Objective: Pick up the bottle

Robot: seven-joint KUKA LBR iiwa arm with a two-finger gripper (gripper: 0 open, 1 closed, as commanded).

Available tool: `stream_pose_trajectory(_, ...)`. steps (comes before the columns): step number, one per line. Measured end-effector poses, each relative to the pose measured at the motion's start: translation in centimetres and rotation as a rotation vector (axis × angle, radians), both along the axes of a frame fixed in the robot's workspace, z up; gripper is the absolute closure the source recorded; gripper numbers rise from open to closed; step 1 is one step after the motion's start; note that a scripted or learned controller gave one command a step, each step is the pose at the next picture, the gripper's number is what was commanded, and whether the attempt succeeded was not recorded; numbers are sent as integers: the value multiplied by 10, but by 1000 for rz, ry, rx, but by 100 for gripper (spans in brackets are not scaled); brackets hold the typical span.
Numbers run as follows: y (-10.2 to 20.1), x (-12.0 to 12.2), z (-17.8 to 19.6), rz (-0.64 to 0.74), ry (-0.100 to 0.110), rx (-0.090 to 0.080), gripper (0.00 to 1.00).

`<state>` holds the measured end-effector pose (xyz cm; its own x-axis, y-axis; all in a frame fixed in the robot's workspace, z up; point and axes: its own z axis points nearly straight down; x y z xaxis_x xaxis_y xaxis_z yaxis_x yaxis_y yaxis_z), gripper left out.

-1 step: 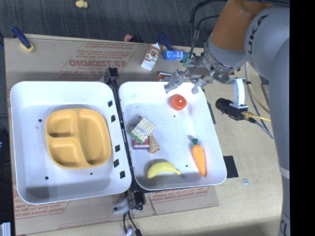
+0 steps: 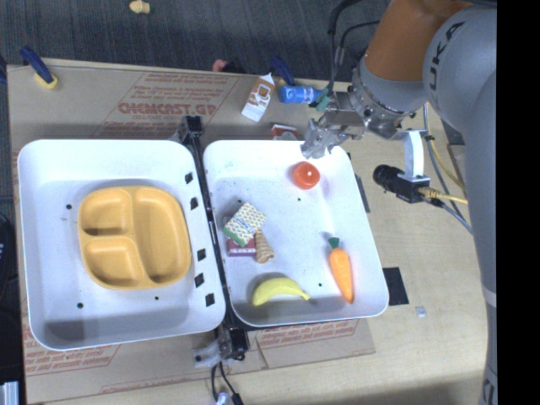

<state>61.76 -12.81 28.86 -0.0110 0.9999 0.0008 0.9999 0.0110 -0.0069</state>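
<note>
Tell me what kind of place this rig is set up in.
Most likely a robotics lab test bench, not a kitchen: two white bins clamped on cardboard, toy food such as a banana and carrot, and loose cabling beside the end effector.

Two white bins sit side by side on the bench: the left bin (image 2: 42, 175) holds a yellow tray (image 2: 133, 234) with three parts. The right bin (image 2: 359, 226) holds a red tomato (image 2: 305, 175), a carrot (image 2: 341, 272), a banana (image 2: 278, 291), a checkered packet (image 2: 245, 223) and an ice cream cone (image 2: 263, 246). The gripper (image 2: 318, 144) hangs over the far edge of the right bin, just above the tomato, and a blue bottle (image 2: 295, 94) lies on the bench behind it, beside a small carton (image 2: 258, 98).
</note>
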Motion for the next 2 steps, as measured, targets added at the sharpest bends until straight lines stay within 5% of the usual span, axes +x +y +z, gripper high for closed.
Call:
stream_pose_trajectory(1, -58, -45, 69, 101, -5, -2, 100)
stream_pose_trajectory(2, -83, -106, 95, -15, -3, -1, 100)
